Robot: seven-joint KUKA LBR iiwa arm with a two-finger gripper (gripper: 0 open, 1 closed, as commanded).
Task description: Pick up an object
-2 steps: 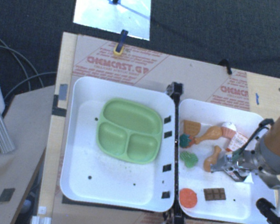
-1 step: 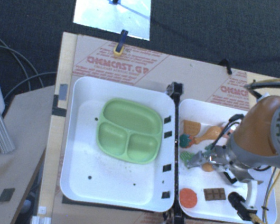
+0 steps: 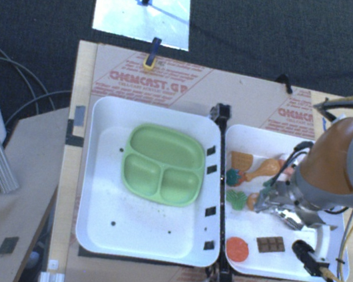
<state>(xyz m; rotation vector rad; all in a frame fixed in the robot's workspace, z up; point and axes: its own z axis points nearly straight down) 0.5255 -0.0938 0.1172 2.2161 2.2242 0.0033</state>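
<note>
A green divided tray [image 3: 162, 165] is seen in the left bin [image 3: 91, 223]. In the right bin [image 3: 235, 265], a green toy [image 3: 236, 199] lies just left of the end effector [image 3: 266, 201], with a drumstick [image 3: 261, 169] above and an orange disc [image 3: 236, 248] and brown bar [image 3: 271, 244] below. Whether the end effector is open cannot be told; nothing is seen held. The green toy should be centred before closing.

Single fixed camera, high above bench [image 3: 174, 79], angled down, both bins [image 3: 99, 177] visible
</note>
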